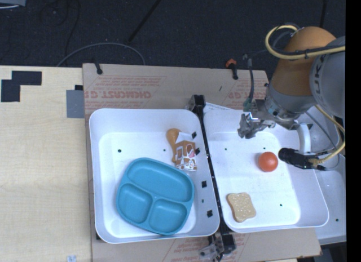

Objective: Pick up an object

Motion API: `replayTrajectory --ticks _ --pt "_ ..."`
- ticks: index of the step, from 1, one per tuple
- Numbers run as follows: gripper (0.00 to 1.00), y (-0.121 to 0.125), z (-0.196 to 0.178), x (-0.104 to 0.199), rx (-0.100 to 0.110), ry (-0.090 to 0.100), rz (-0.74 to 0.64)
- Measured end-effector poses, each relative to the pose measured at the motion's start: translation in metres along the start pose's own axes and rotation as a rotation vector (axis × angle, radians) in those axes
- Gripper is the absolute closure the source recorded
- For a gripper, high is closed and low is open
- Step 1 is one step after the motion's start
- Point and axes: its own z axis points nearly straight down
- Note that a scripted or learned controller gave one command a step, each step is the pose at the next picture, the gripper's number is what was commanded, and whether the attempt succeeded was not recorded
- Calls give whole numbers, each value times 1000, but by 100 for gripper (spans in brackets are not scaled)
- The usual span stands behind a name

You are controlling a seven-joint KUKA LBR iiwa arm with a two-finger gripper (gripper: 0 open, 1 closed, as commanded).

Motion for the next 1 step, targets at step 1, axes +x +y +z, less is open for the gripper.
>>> replayTrajectory --ticks 1 --pt "100 1 -29 -2 3 0 1"
